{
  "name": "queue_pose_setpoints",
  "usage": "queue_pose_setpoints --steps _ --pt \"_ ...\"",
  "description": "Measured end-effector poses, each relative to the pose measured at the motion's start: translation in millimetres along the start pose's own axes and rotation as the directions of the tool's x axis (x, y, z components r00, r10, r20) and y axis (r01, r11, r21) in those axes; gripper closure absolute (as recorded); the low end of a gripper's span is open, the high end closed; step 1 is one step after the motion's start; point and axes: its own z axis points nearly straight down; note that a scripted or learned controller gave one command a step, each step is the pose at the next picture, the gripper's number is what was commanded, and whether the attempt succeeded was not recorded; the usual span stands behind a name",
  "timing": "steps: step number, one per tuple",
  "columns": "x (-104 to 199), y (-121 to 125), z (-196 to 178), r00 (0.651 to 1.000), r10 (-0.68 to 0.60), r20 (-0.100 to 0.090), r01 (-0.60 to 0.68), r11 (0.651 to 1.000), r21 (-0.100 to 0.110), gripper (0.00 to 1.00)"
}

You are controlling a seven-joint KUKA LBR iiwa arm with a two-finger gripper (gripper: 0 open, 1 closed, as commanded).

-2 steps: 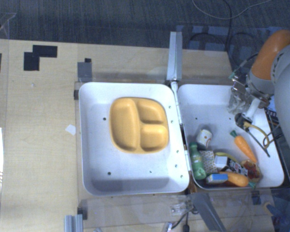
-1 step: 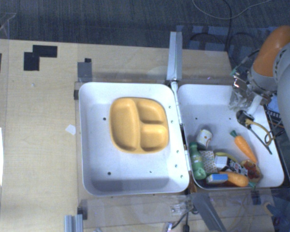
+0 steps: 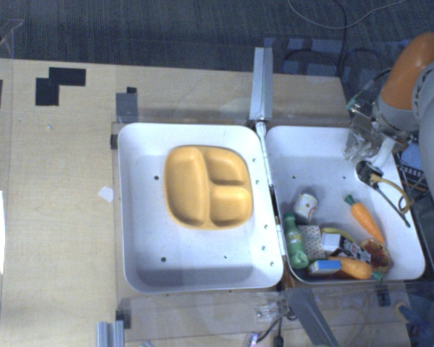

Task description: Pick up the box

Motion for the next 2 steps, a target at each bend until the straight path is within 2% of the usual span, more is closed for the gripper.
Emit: queue_pose_setpoints --steps 1,2 --pt "-2.0 7.3 27.3 0.982 0.187 0.005 -0.187 0.982 0.012 1.0" --pt "-1.3 0.5 27.9 0.867 0.498 0.01 -0.498 0.867 0.011 1.0"
